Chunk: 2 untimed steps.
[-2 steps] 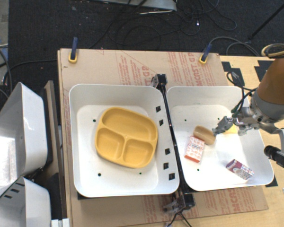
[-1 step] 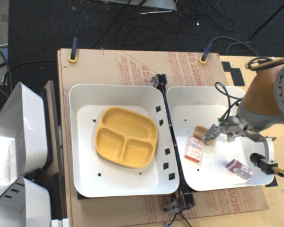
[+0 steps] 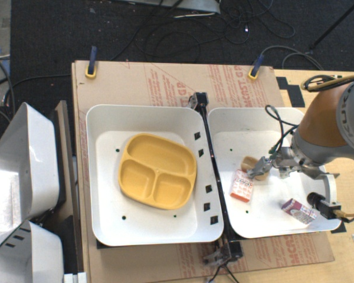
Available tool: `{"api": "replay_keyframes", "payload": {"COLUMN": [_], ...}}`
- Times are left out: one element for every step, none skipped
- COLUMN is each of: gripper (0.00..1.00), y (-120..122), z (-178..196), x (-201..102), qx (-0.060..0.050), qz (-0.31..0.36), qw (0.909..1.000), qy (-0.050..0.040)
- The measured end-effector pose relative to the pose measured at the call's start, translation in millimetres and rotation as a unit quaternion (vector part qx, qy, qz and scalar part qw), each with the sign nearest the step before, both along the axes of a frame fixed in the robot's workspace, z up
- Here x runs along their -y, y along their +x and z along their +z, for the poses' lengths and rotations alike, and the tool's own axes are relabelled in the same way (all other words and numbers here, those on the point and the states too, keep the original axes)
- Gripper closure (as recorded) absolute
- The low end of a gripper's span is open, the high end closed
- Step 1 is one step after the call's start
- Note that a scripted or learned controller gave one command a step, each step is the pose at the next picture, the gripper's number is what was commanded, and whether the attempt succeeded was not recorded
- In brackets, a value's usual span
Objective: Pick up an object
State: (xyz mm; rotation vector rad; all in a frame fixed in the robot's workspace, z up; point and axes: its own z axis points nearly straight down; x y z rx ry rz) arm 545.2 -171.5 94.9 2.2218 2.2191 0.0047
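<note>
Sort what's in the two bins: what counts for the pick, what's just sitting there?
In play:
- two-finger gripper, low in the right white bin
- red-and-white small carton, just below the gripper
- tan small item, right beside the gripper
- purple-and-white small packet, near the front rim

Lying about:
- yellow divided plastic tray, in the left white bin
</note>
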Motion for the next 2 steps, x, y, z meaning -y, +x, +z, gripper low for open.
{"api": "replay_keyframes", "payload": {"gripper": [1.0, 1.0], "y": [2.0, 0.4], "z": [12.7, 72.0], "x": [-0.1, 8.1], "qx": [0.003, 0.0], "qz": [0.0, 0.001], "qw": [1.0, 1.0], "qy": [-0.0007, -0.0015]}}
